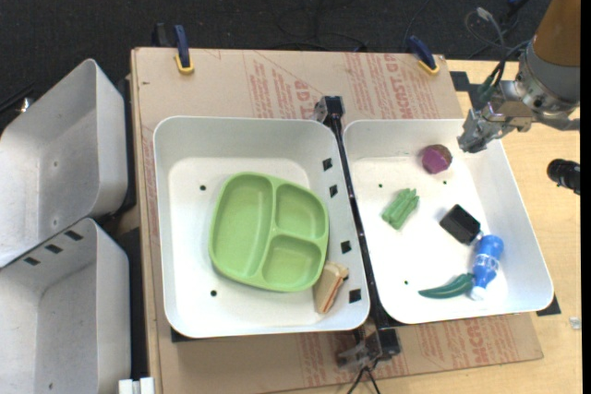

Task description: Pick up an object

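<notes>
**White Bins and a Grey Arm**

White and shallow, two plastic bins sat side by side on a brown board. The left bin (175,226) held a light green plate with three sections (270,232). A small tan sandwich-shaped toy (329,288) leaned against the plate's lower right edge.

The right bin (522,226) held five small things, well apart from each other. A round purple ball (437,159) lay near the top. A ridged green block (401,208) lay near the middle. A flat black square (460,223) lay to its right. A blue and white bottle-shaped toy (485,262) lay below that, touching a long dark green pepper-shaped toy (447,288).

The grey arm's gripper (476,136) hung over the bin's top right rim, just beside the purple ball. I could not tell how the tool was set. Nothing showed inside it.
</notes>
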`<state>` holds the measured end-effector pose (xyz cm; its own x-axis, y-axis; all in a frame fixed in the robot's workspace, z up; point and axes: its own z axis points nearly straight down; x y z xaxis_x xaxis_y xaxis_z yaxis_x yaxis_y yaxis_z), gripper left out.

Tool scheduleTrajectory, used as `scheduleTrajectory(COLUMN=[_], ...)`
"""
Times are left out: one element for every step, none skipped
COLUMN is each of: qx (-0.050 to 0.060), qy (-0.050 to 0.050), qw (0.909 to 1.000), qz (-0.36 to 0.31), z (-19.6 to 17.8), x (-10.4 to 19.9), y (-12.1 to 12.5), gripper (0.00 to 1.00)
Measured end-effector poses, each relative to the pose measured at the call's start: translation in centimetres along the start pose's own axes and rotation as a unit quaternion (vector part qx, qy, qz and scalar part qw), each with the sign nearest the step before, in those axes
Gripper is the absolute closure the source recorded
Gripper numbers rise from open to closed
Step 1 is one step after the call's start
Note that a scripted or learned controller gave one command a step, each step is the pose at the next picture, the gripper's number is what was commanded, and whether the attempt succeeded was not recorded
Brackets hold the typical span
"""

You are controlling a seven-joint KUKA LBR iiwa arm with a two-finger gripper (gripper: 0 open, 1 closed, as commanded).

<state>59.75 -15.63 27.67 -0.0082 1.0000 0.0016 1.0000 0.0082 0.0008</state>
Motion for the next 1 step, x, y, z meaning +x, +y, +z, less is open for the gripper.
scheduleTrajectory(qx=[0.001], qy=[0.0], qw=[1.0], qz=[0.001], z=[1.74], x=[5.07], y=[-0.3], gripper=[1.0])
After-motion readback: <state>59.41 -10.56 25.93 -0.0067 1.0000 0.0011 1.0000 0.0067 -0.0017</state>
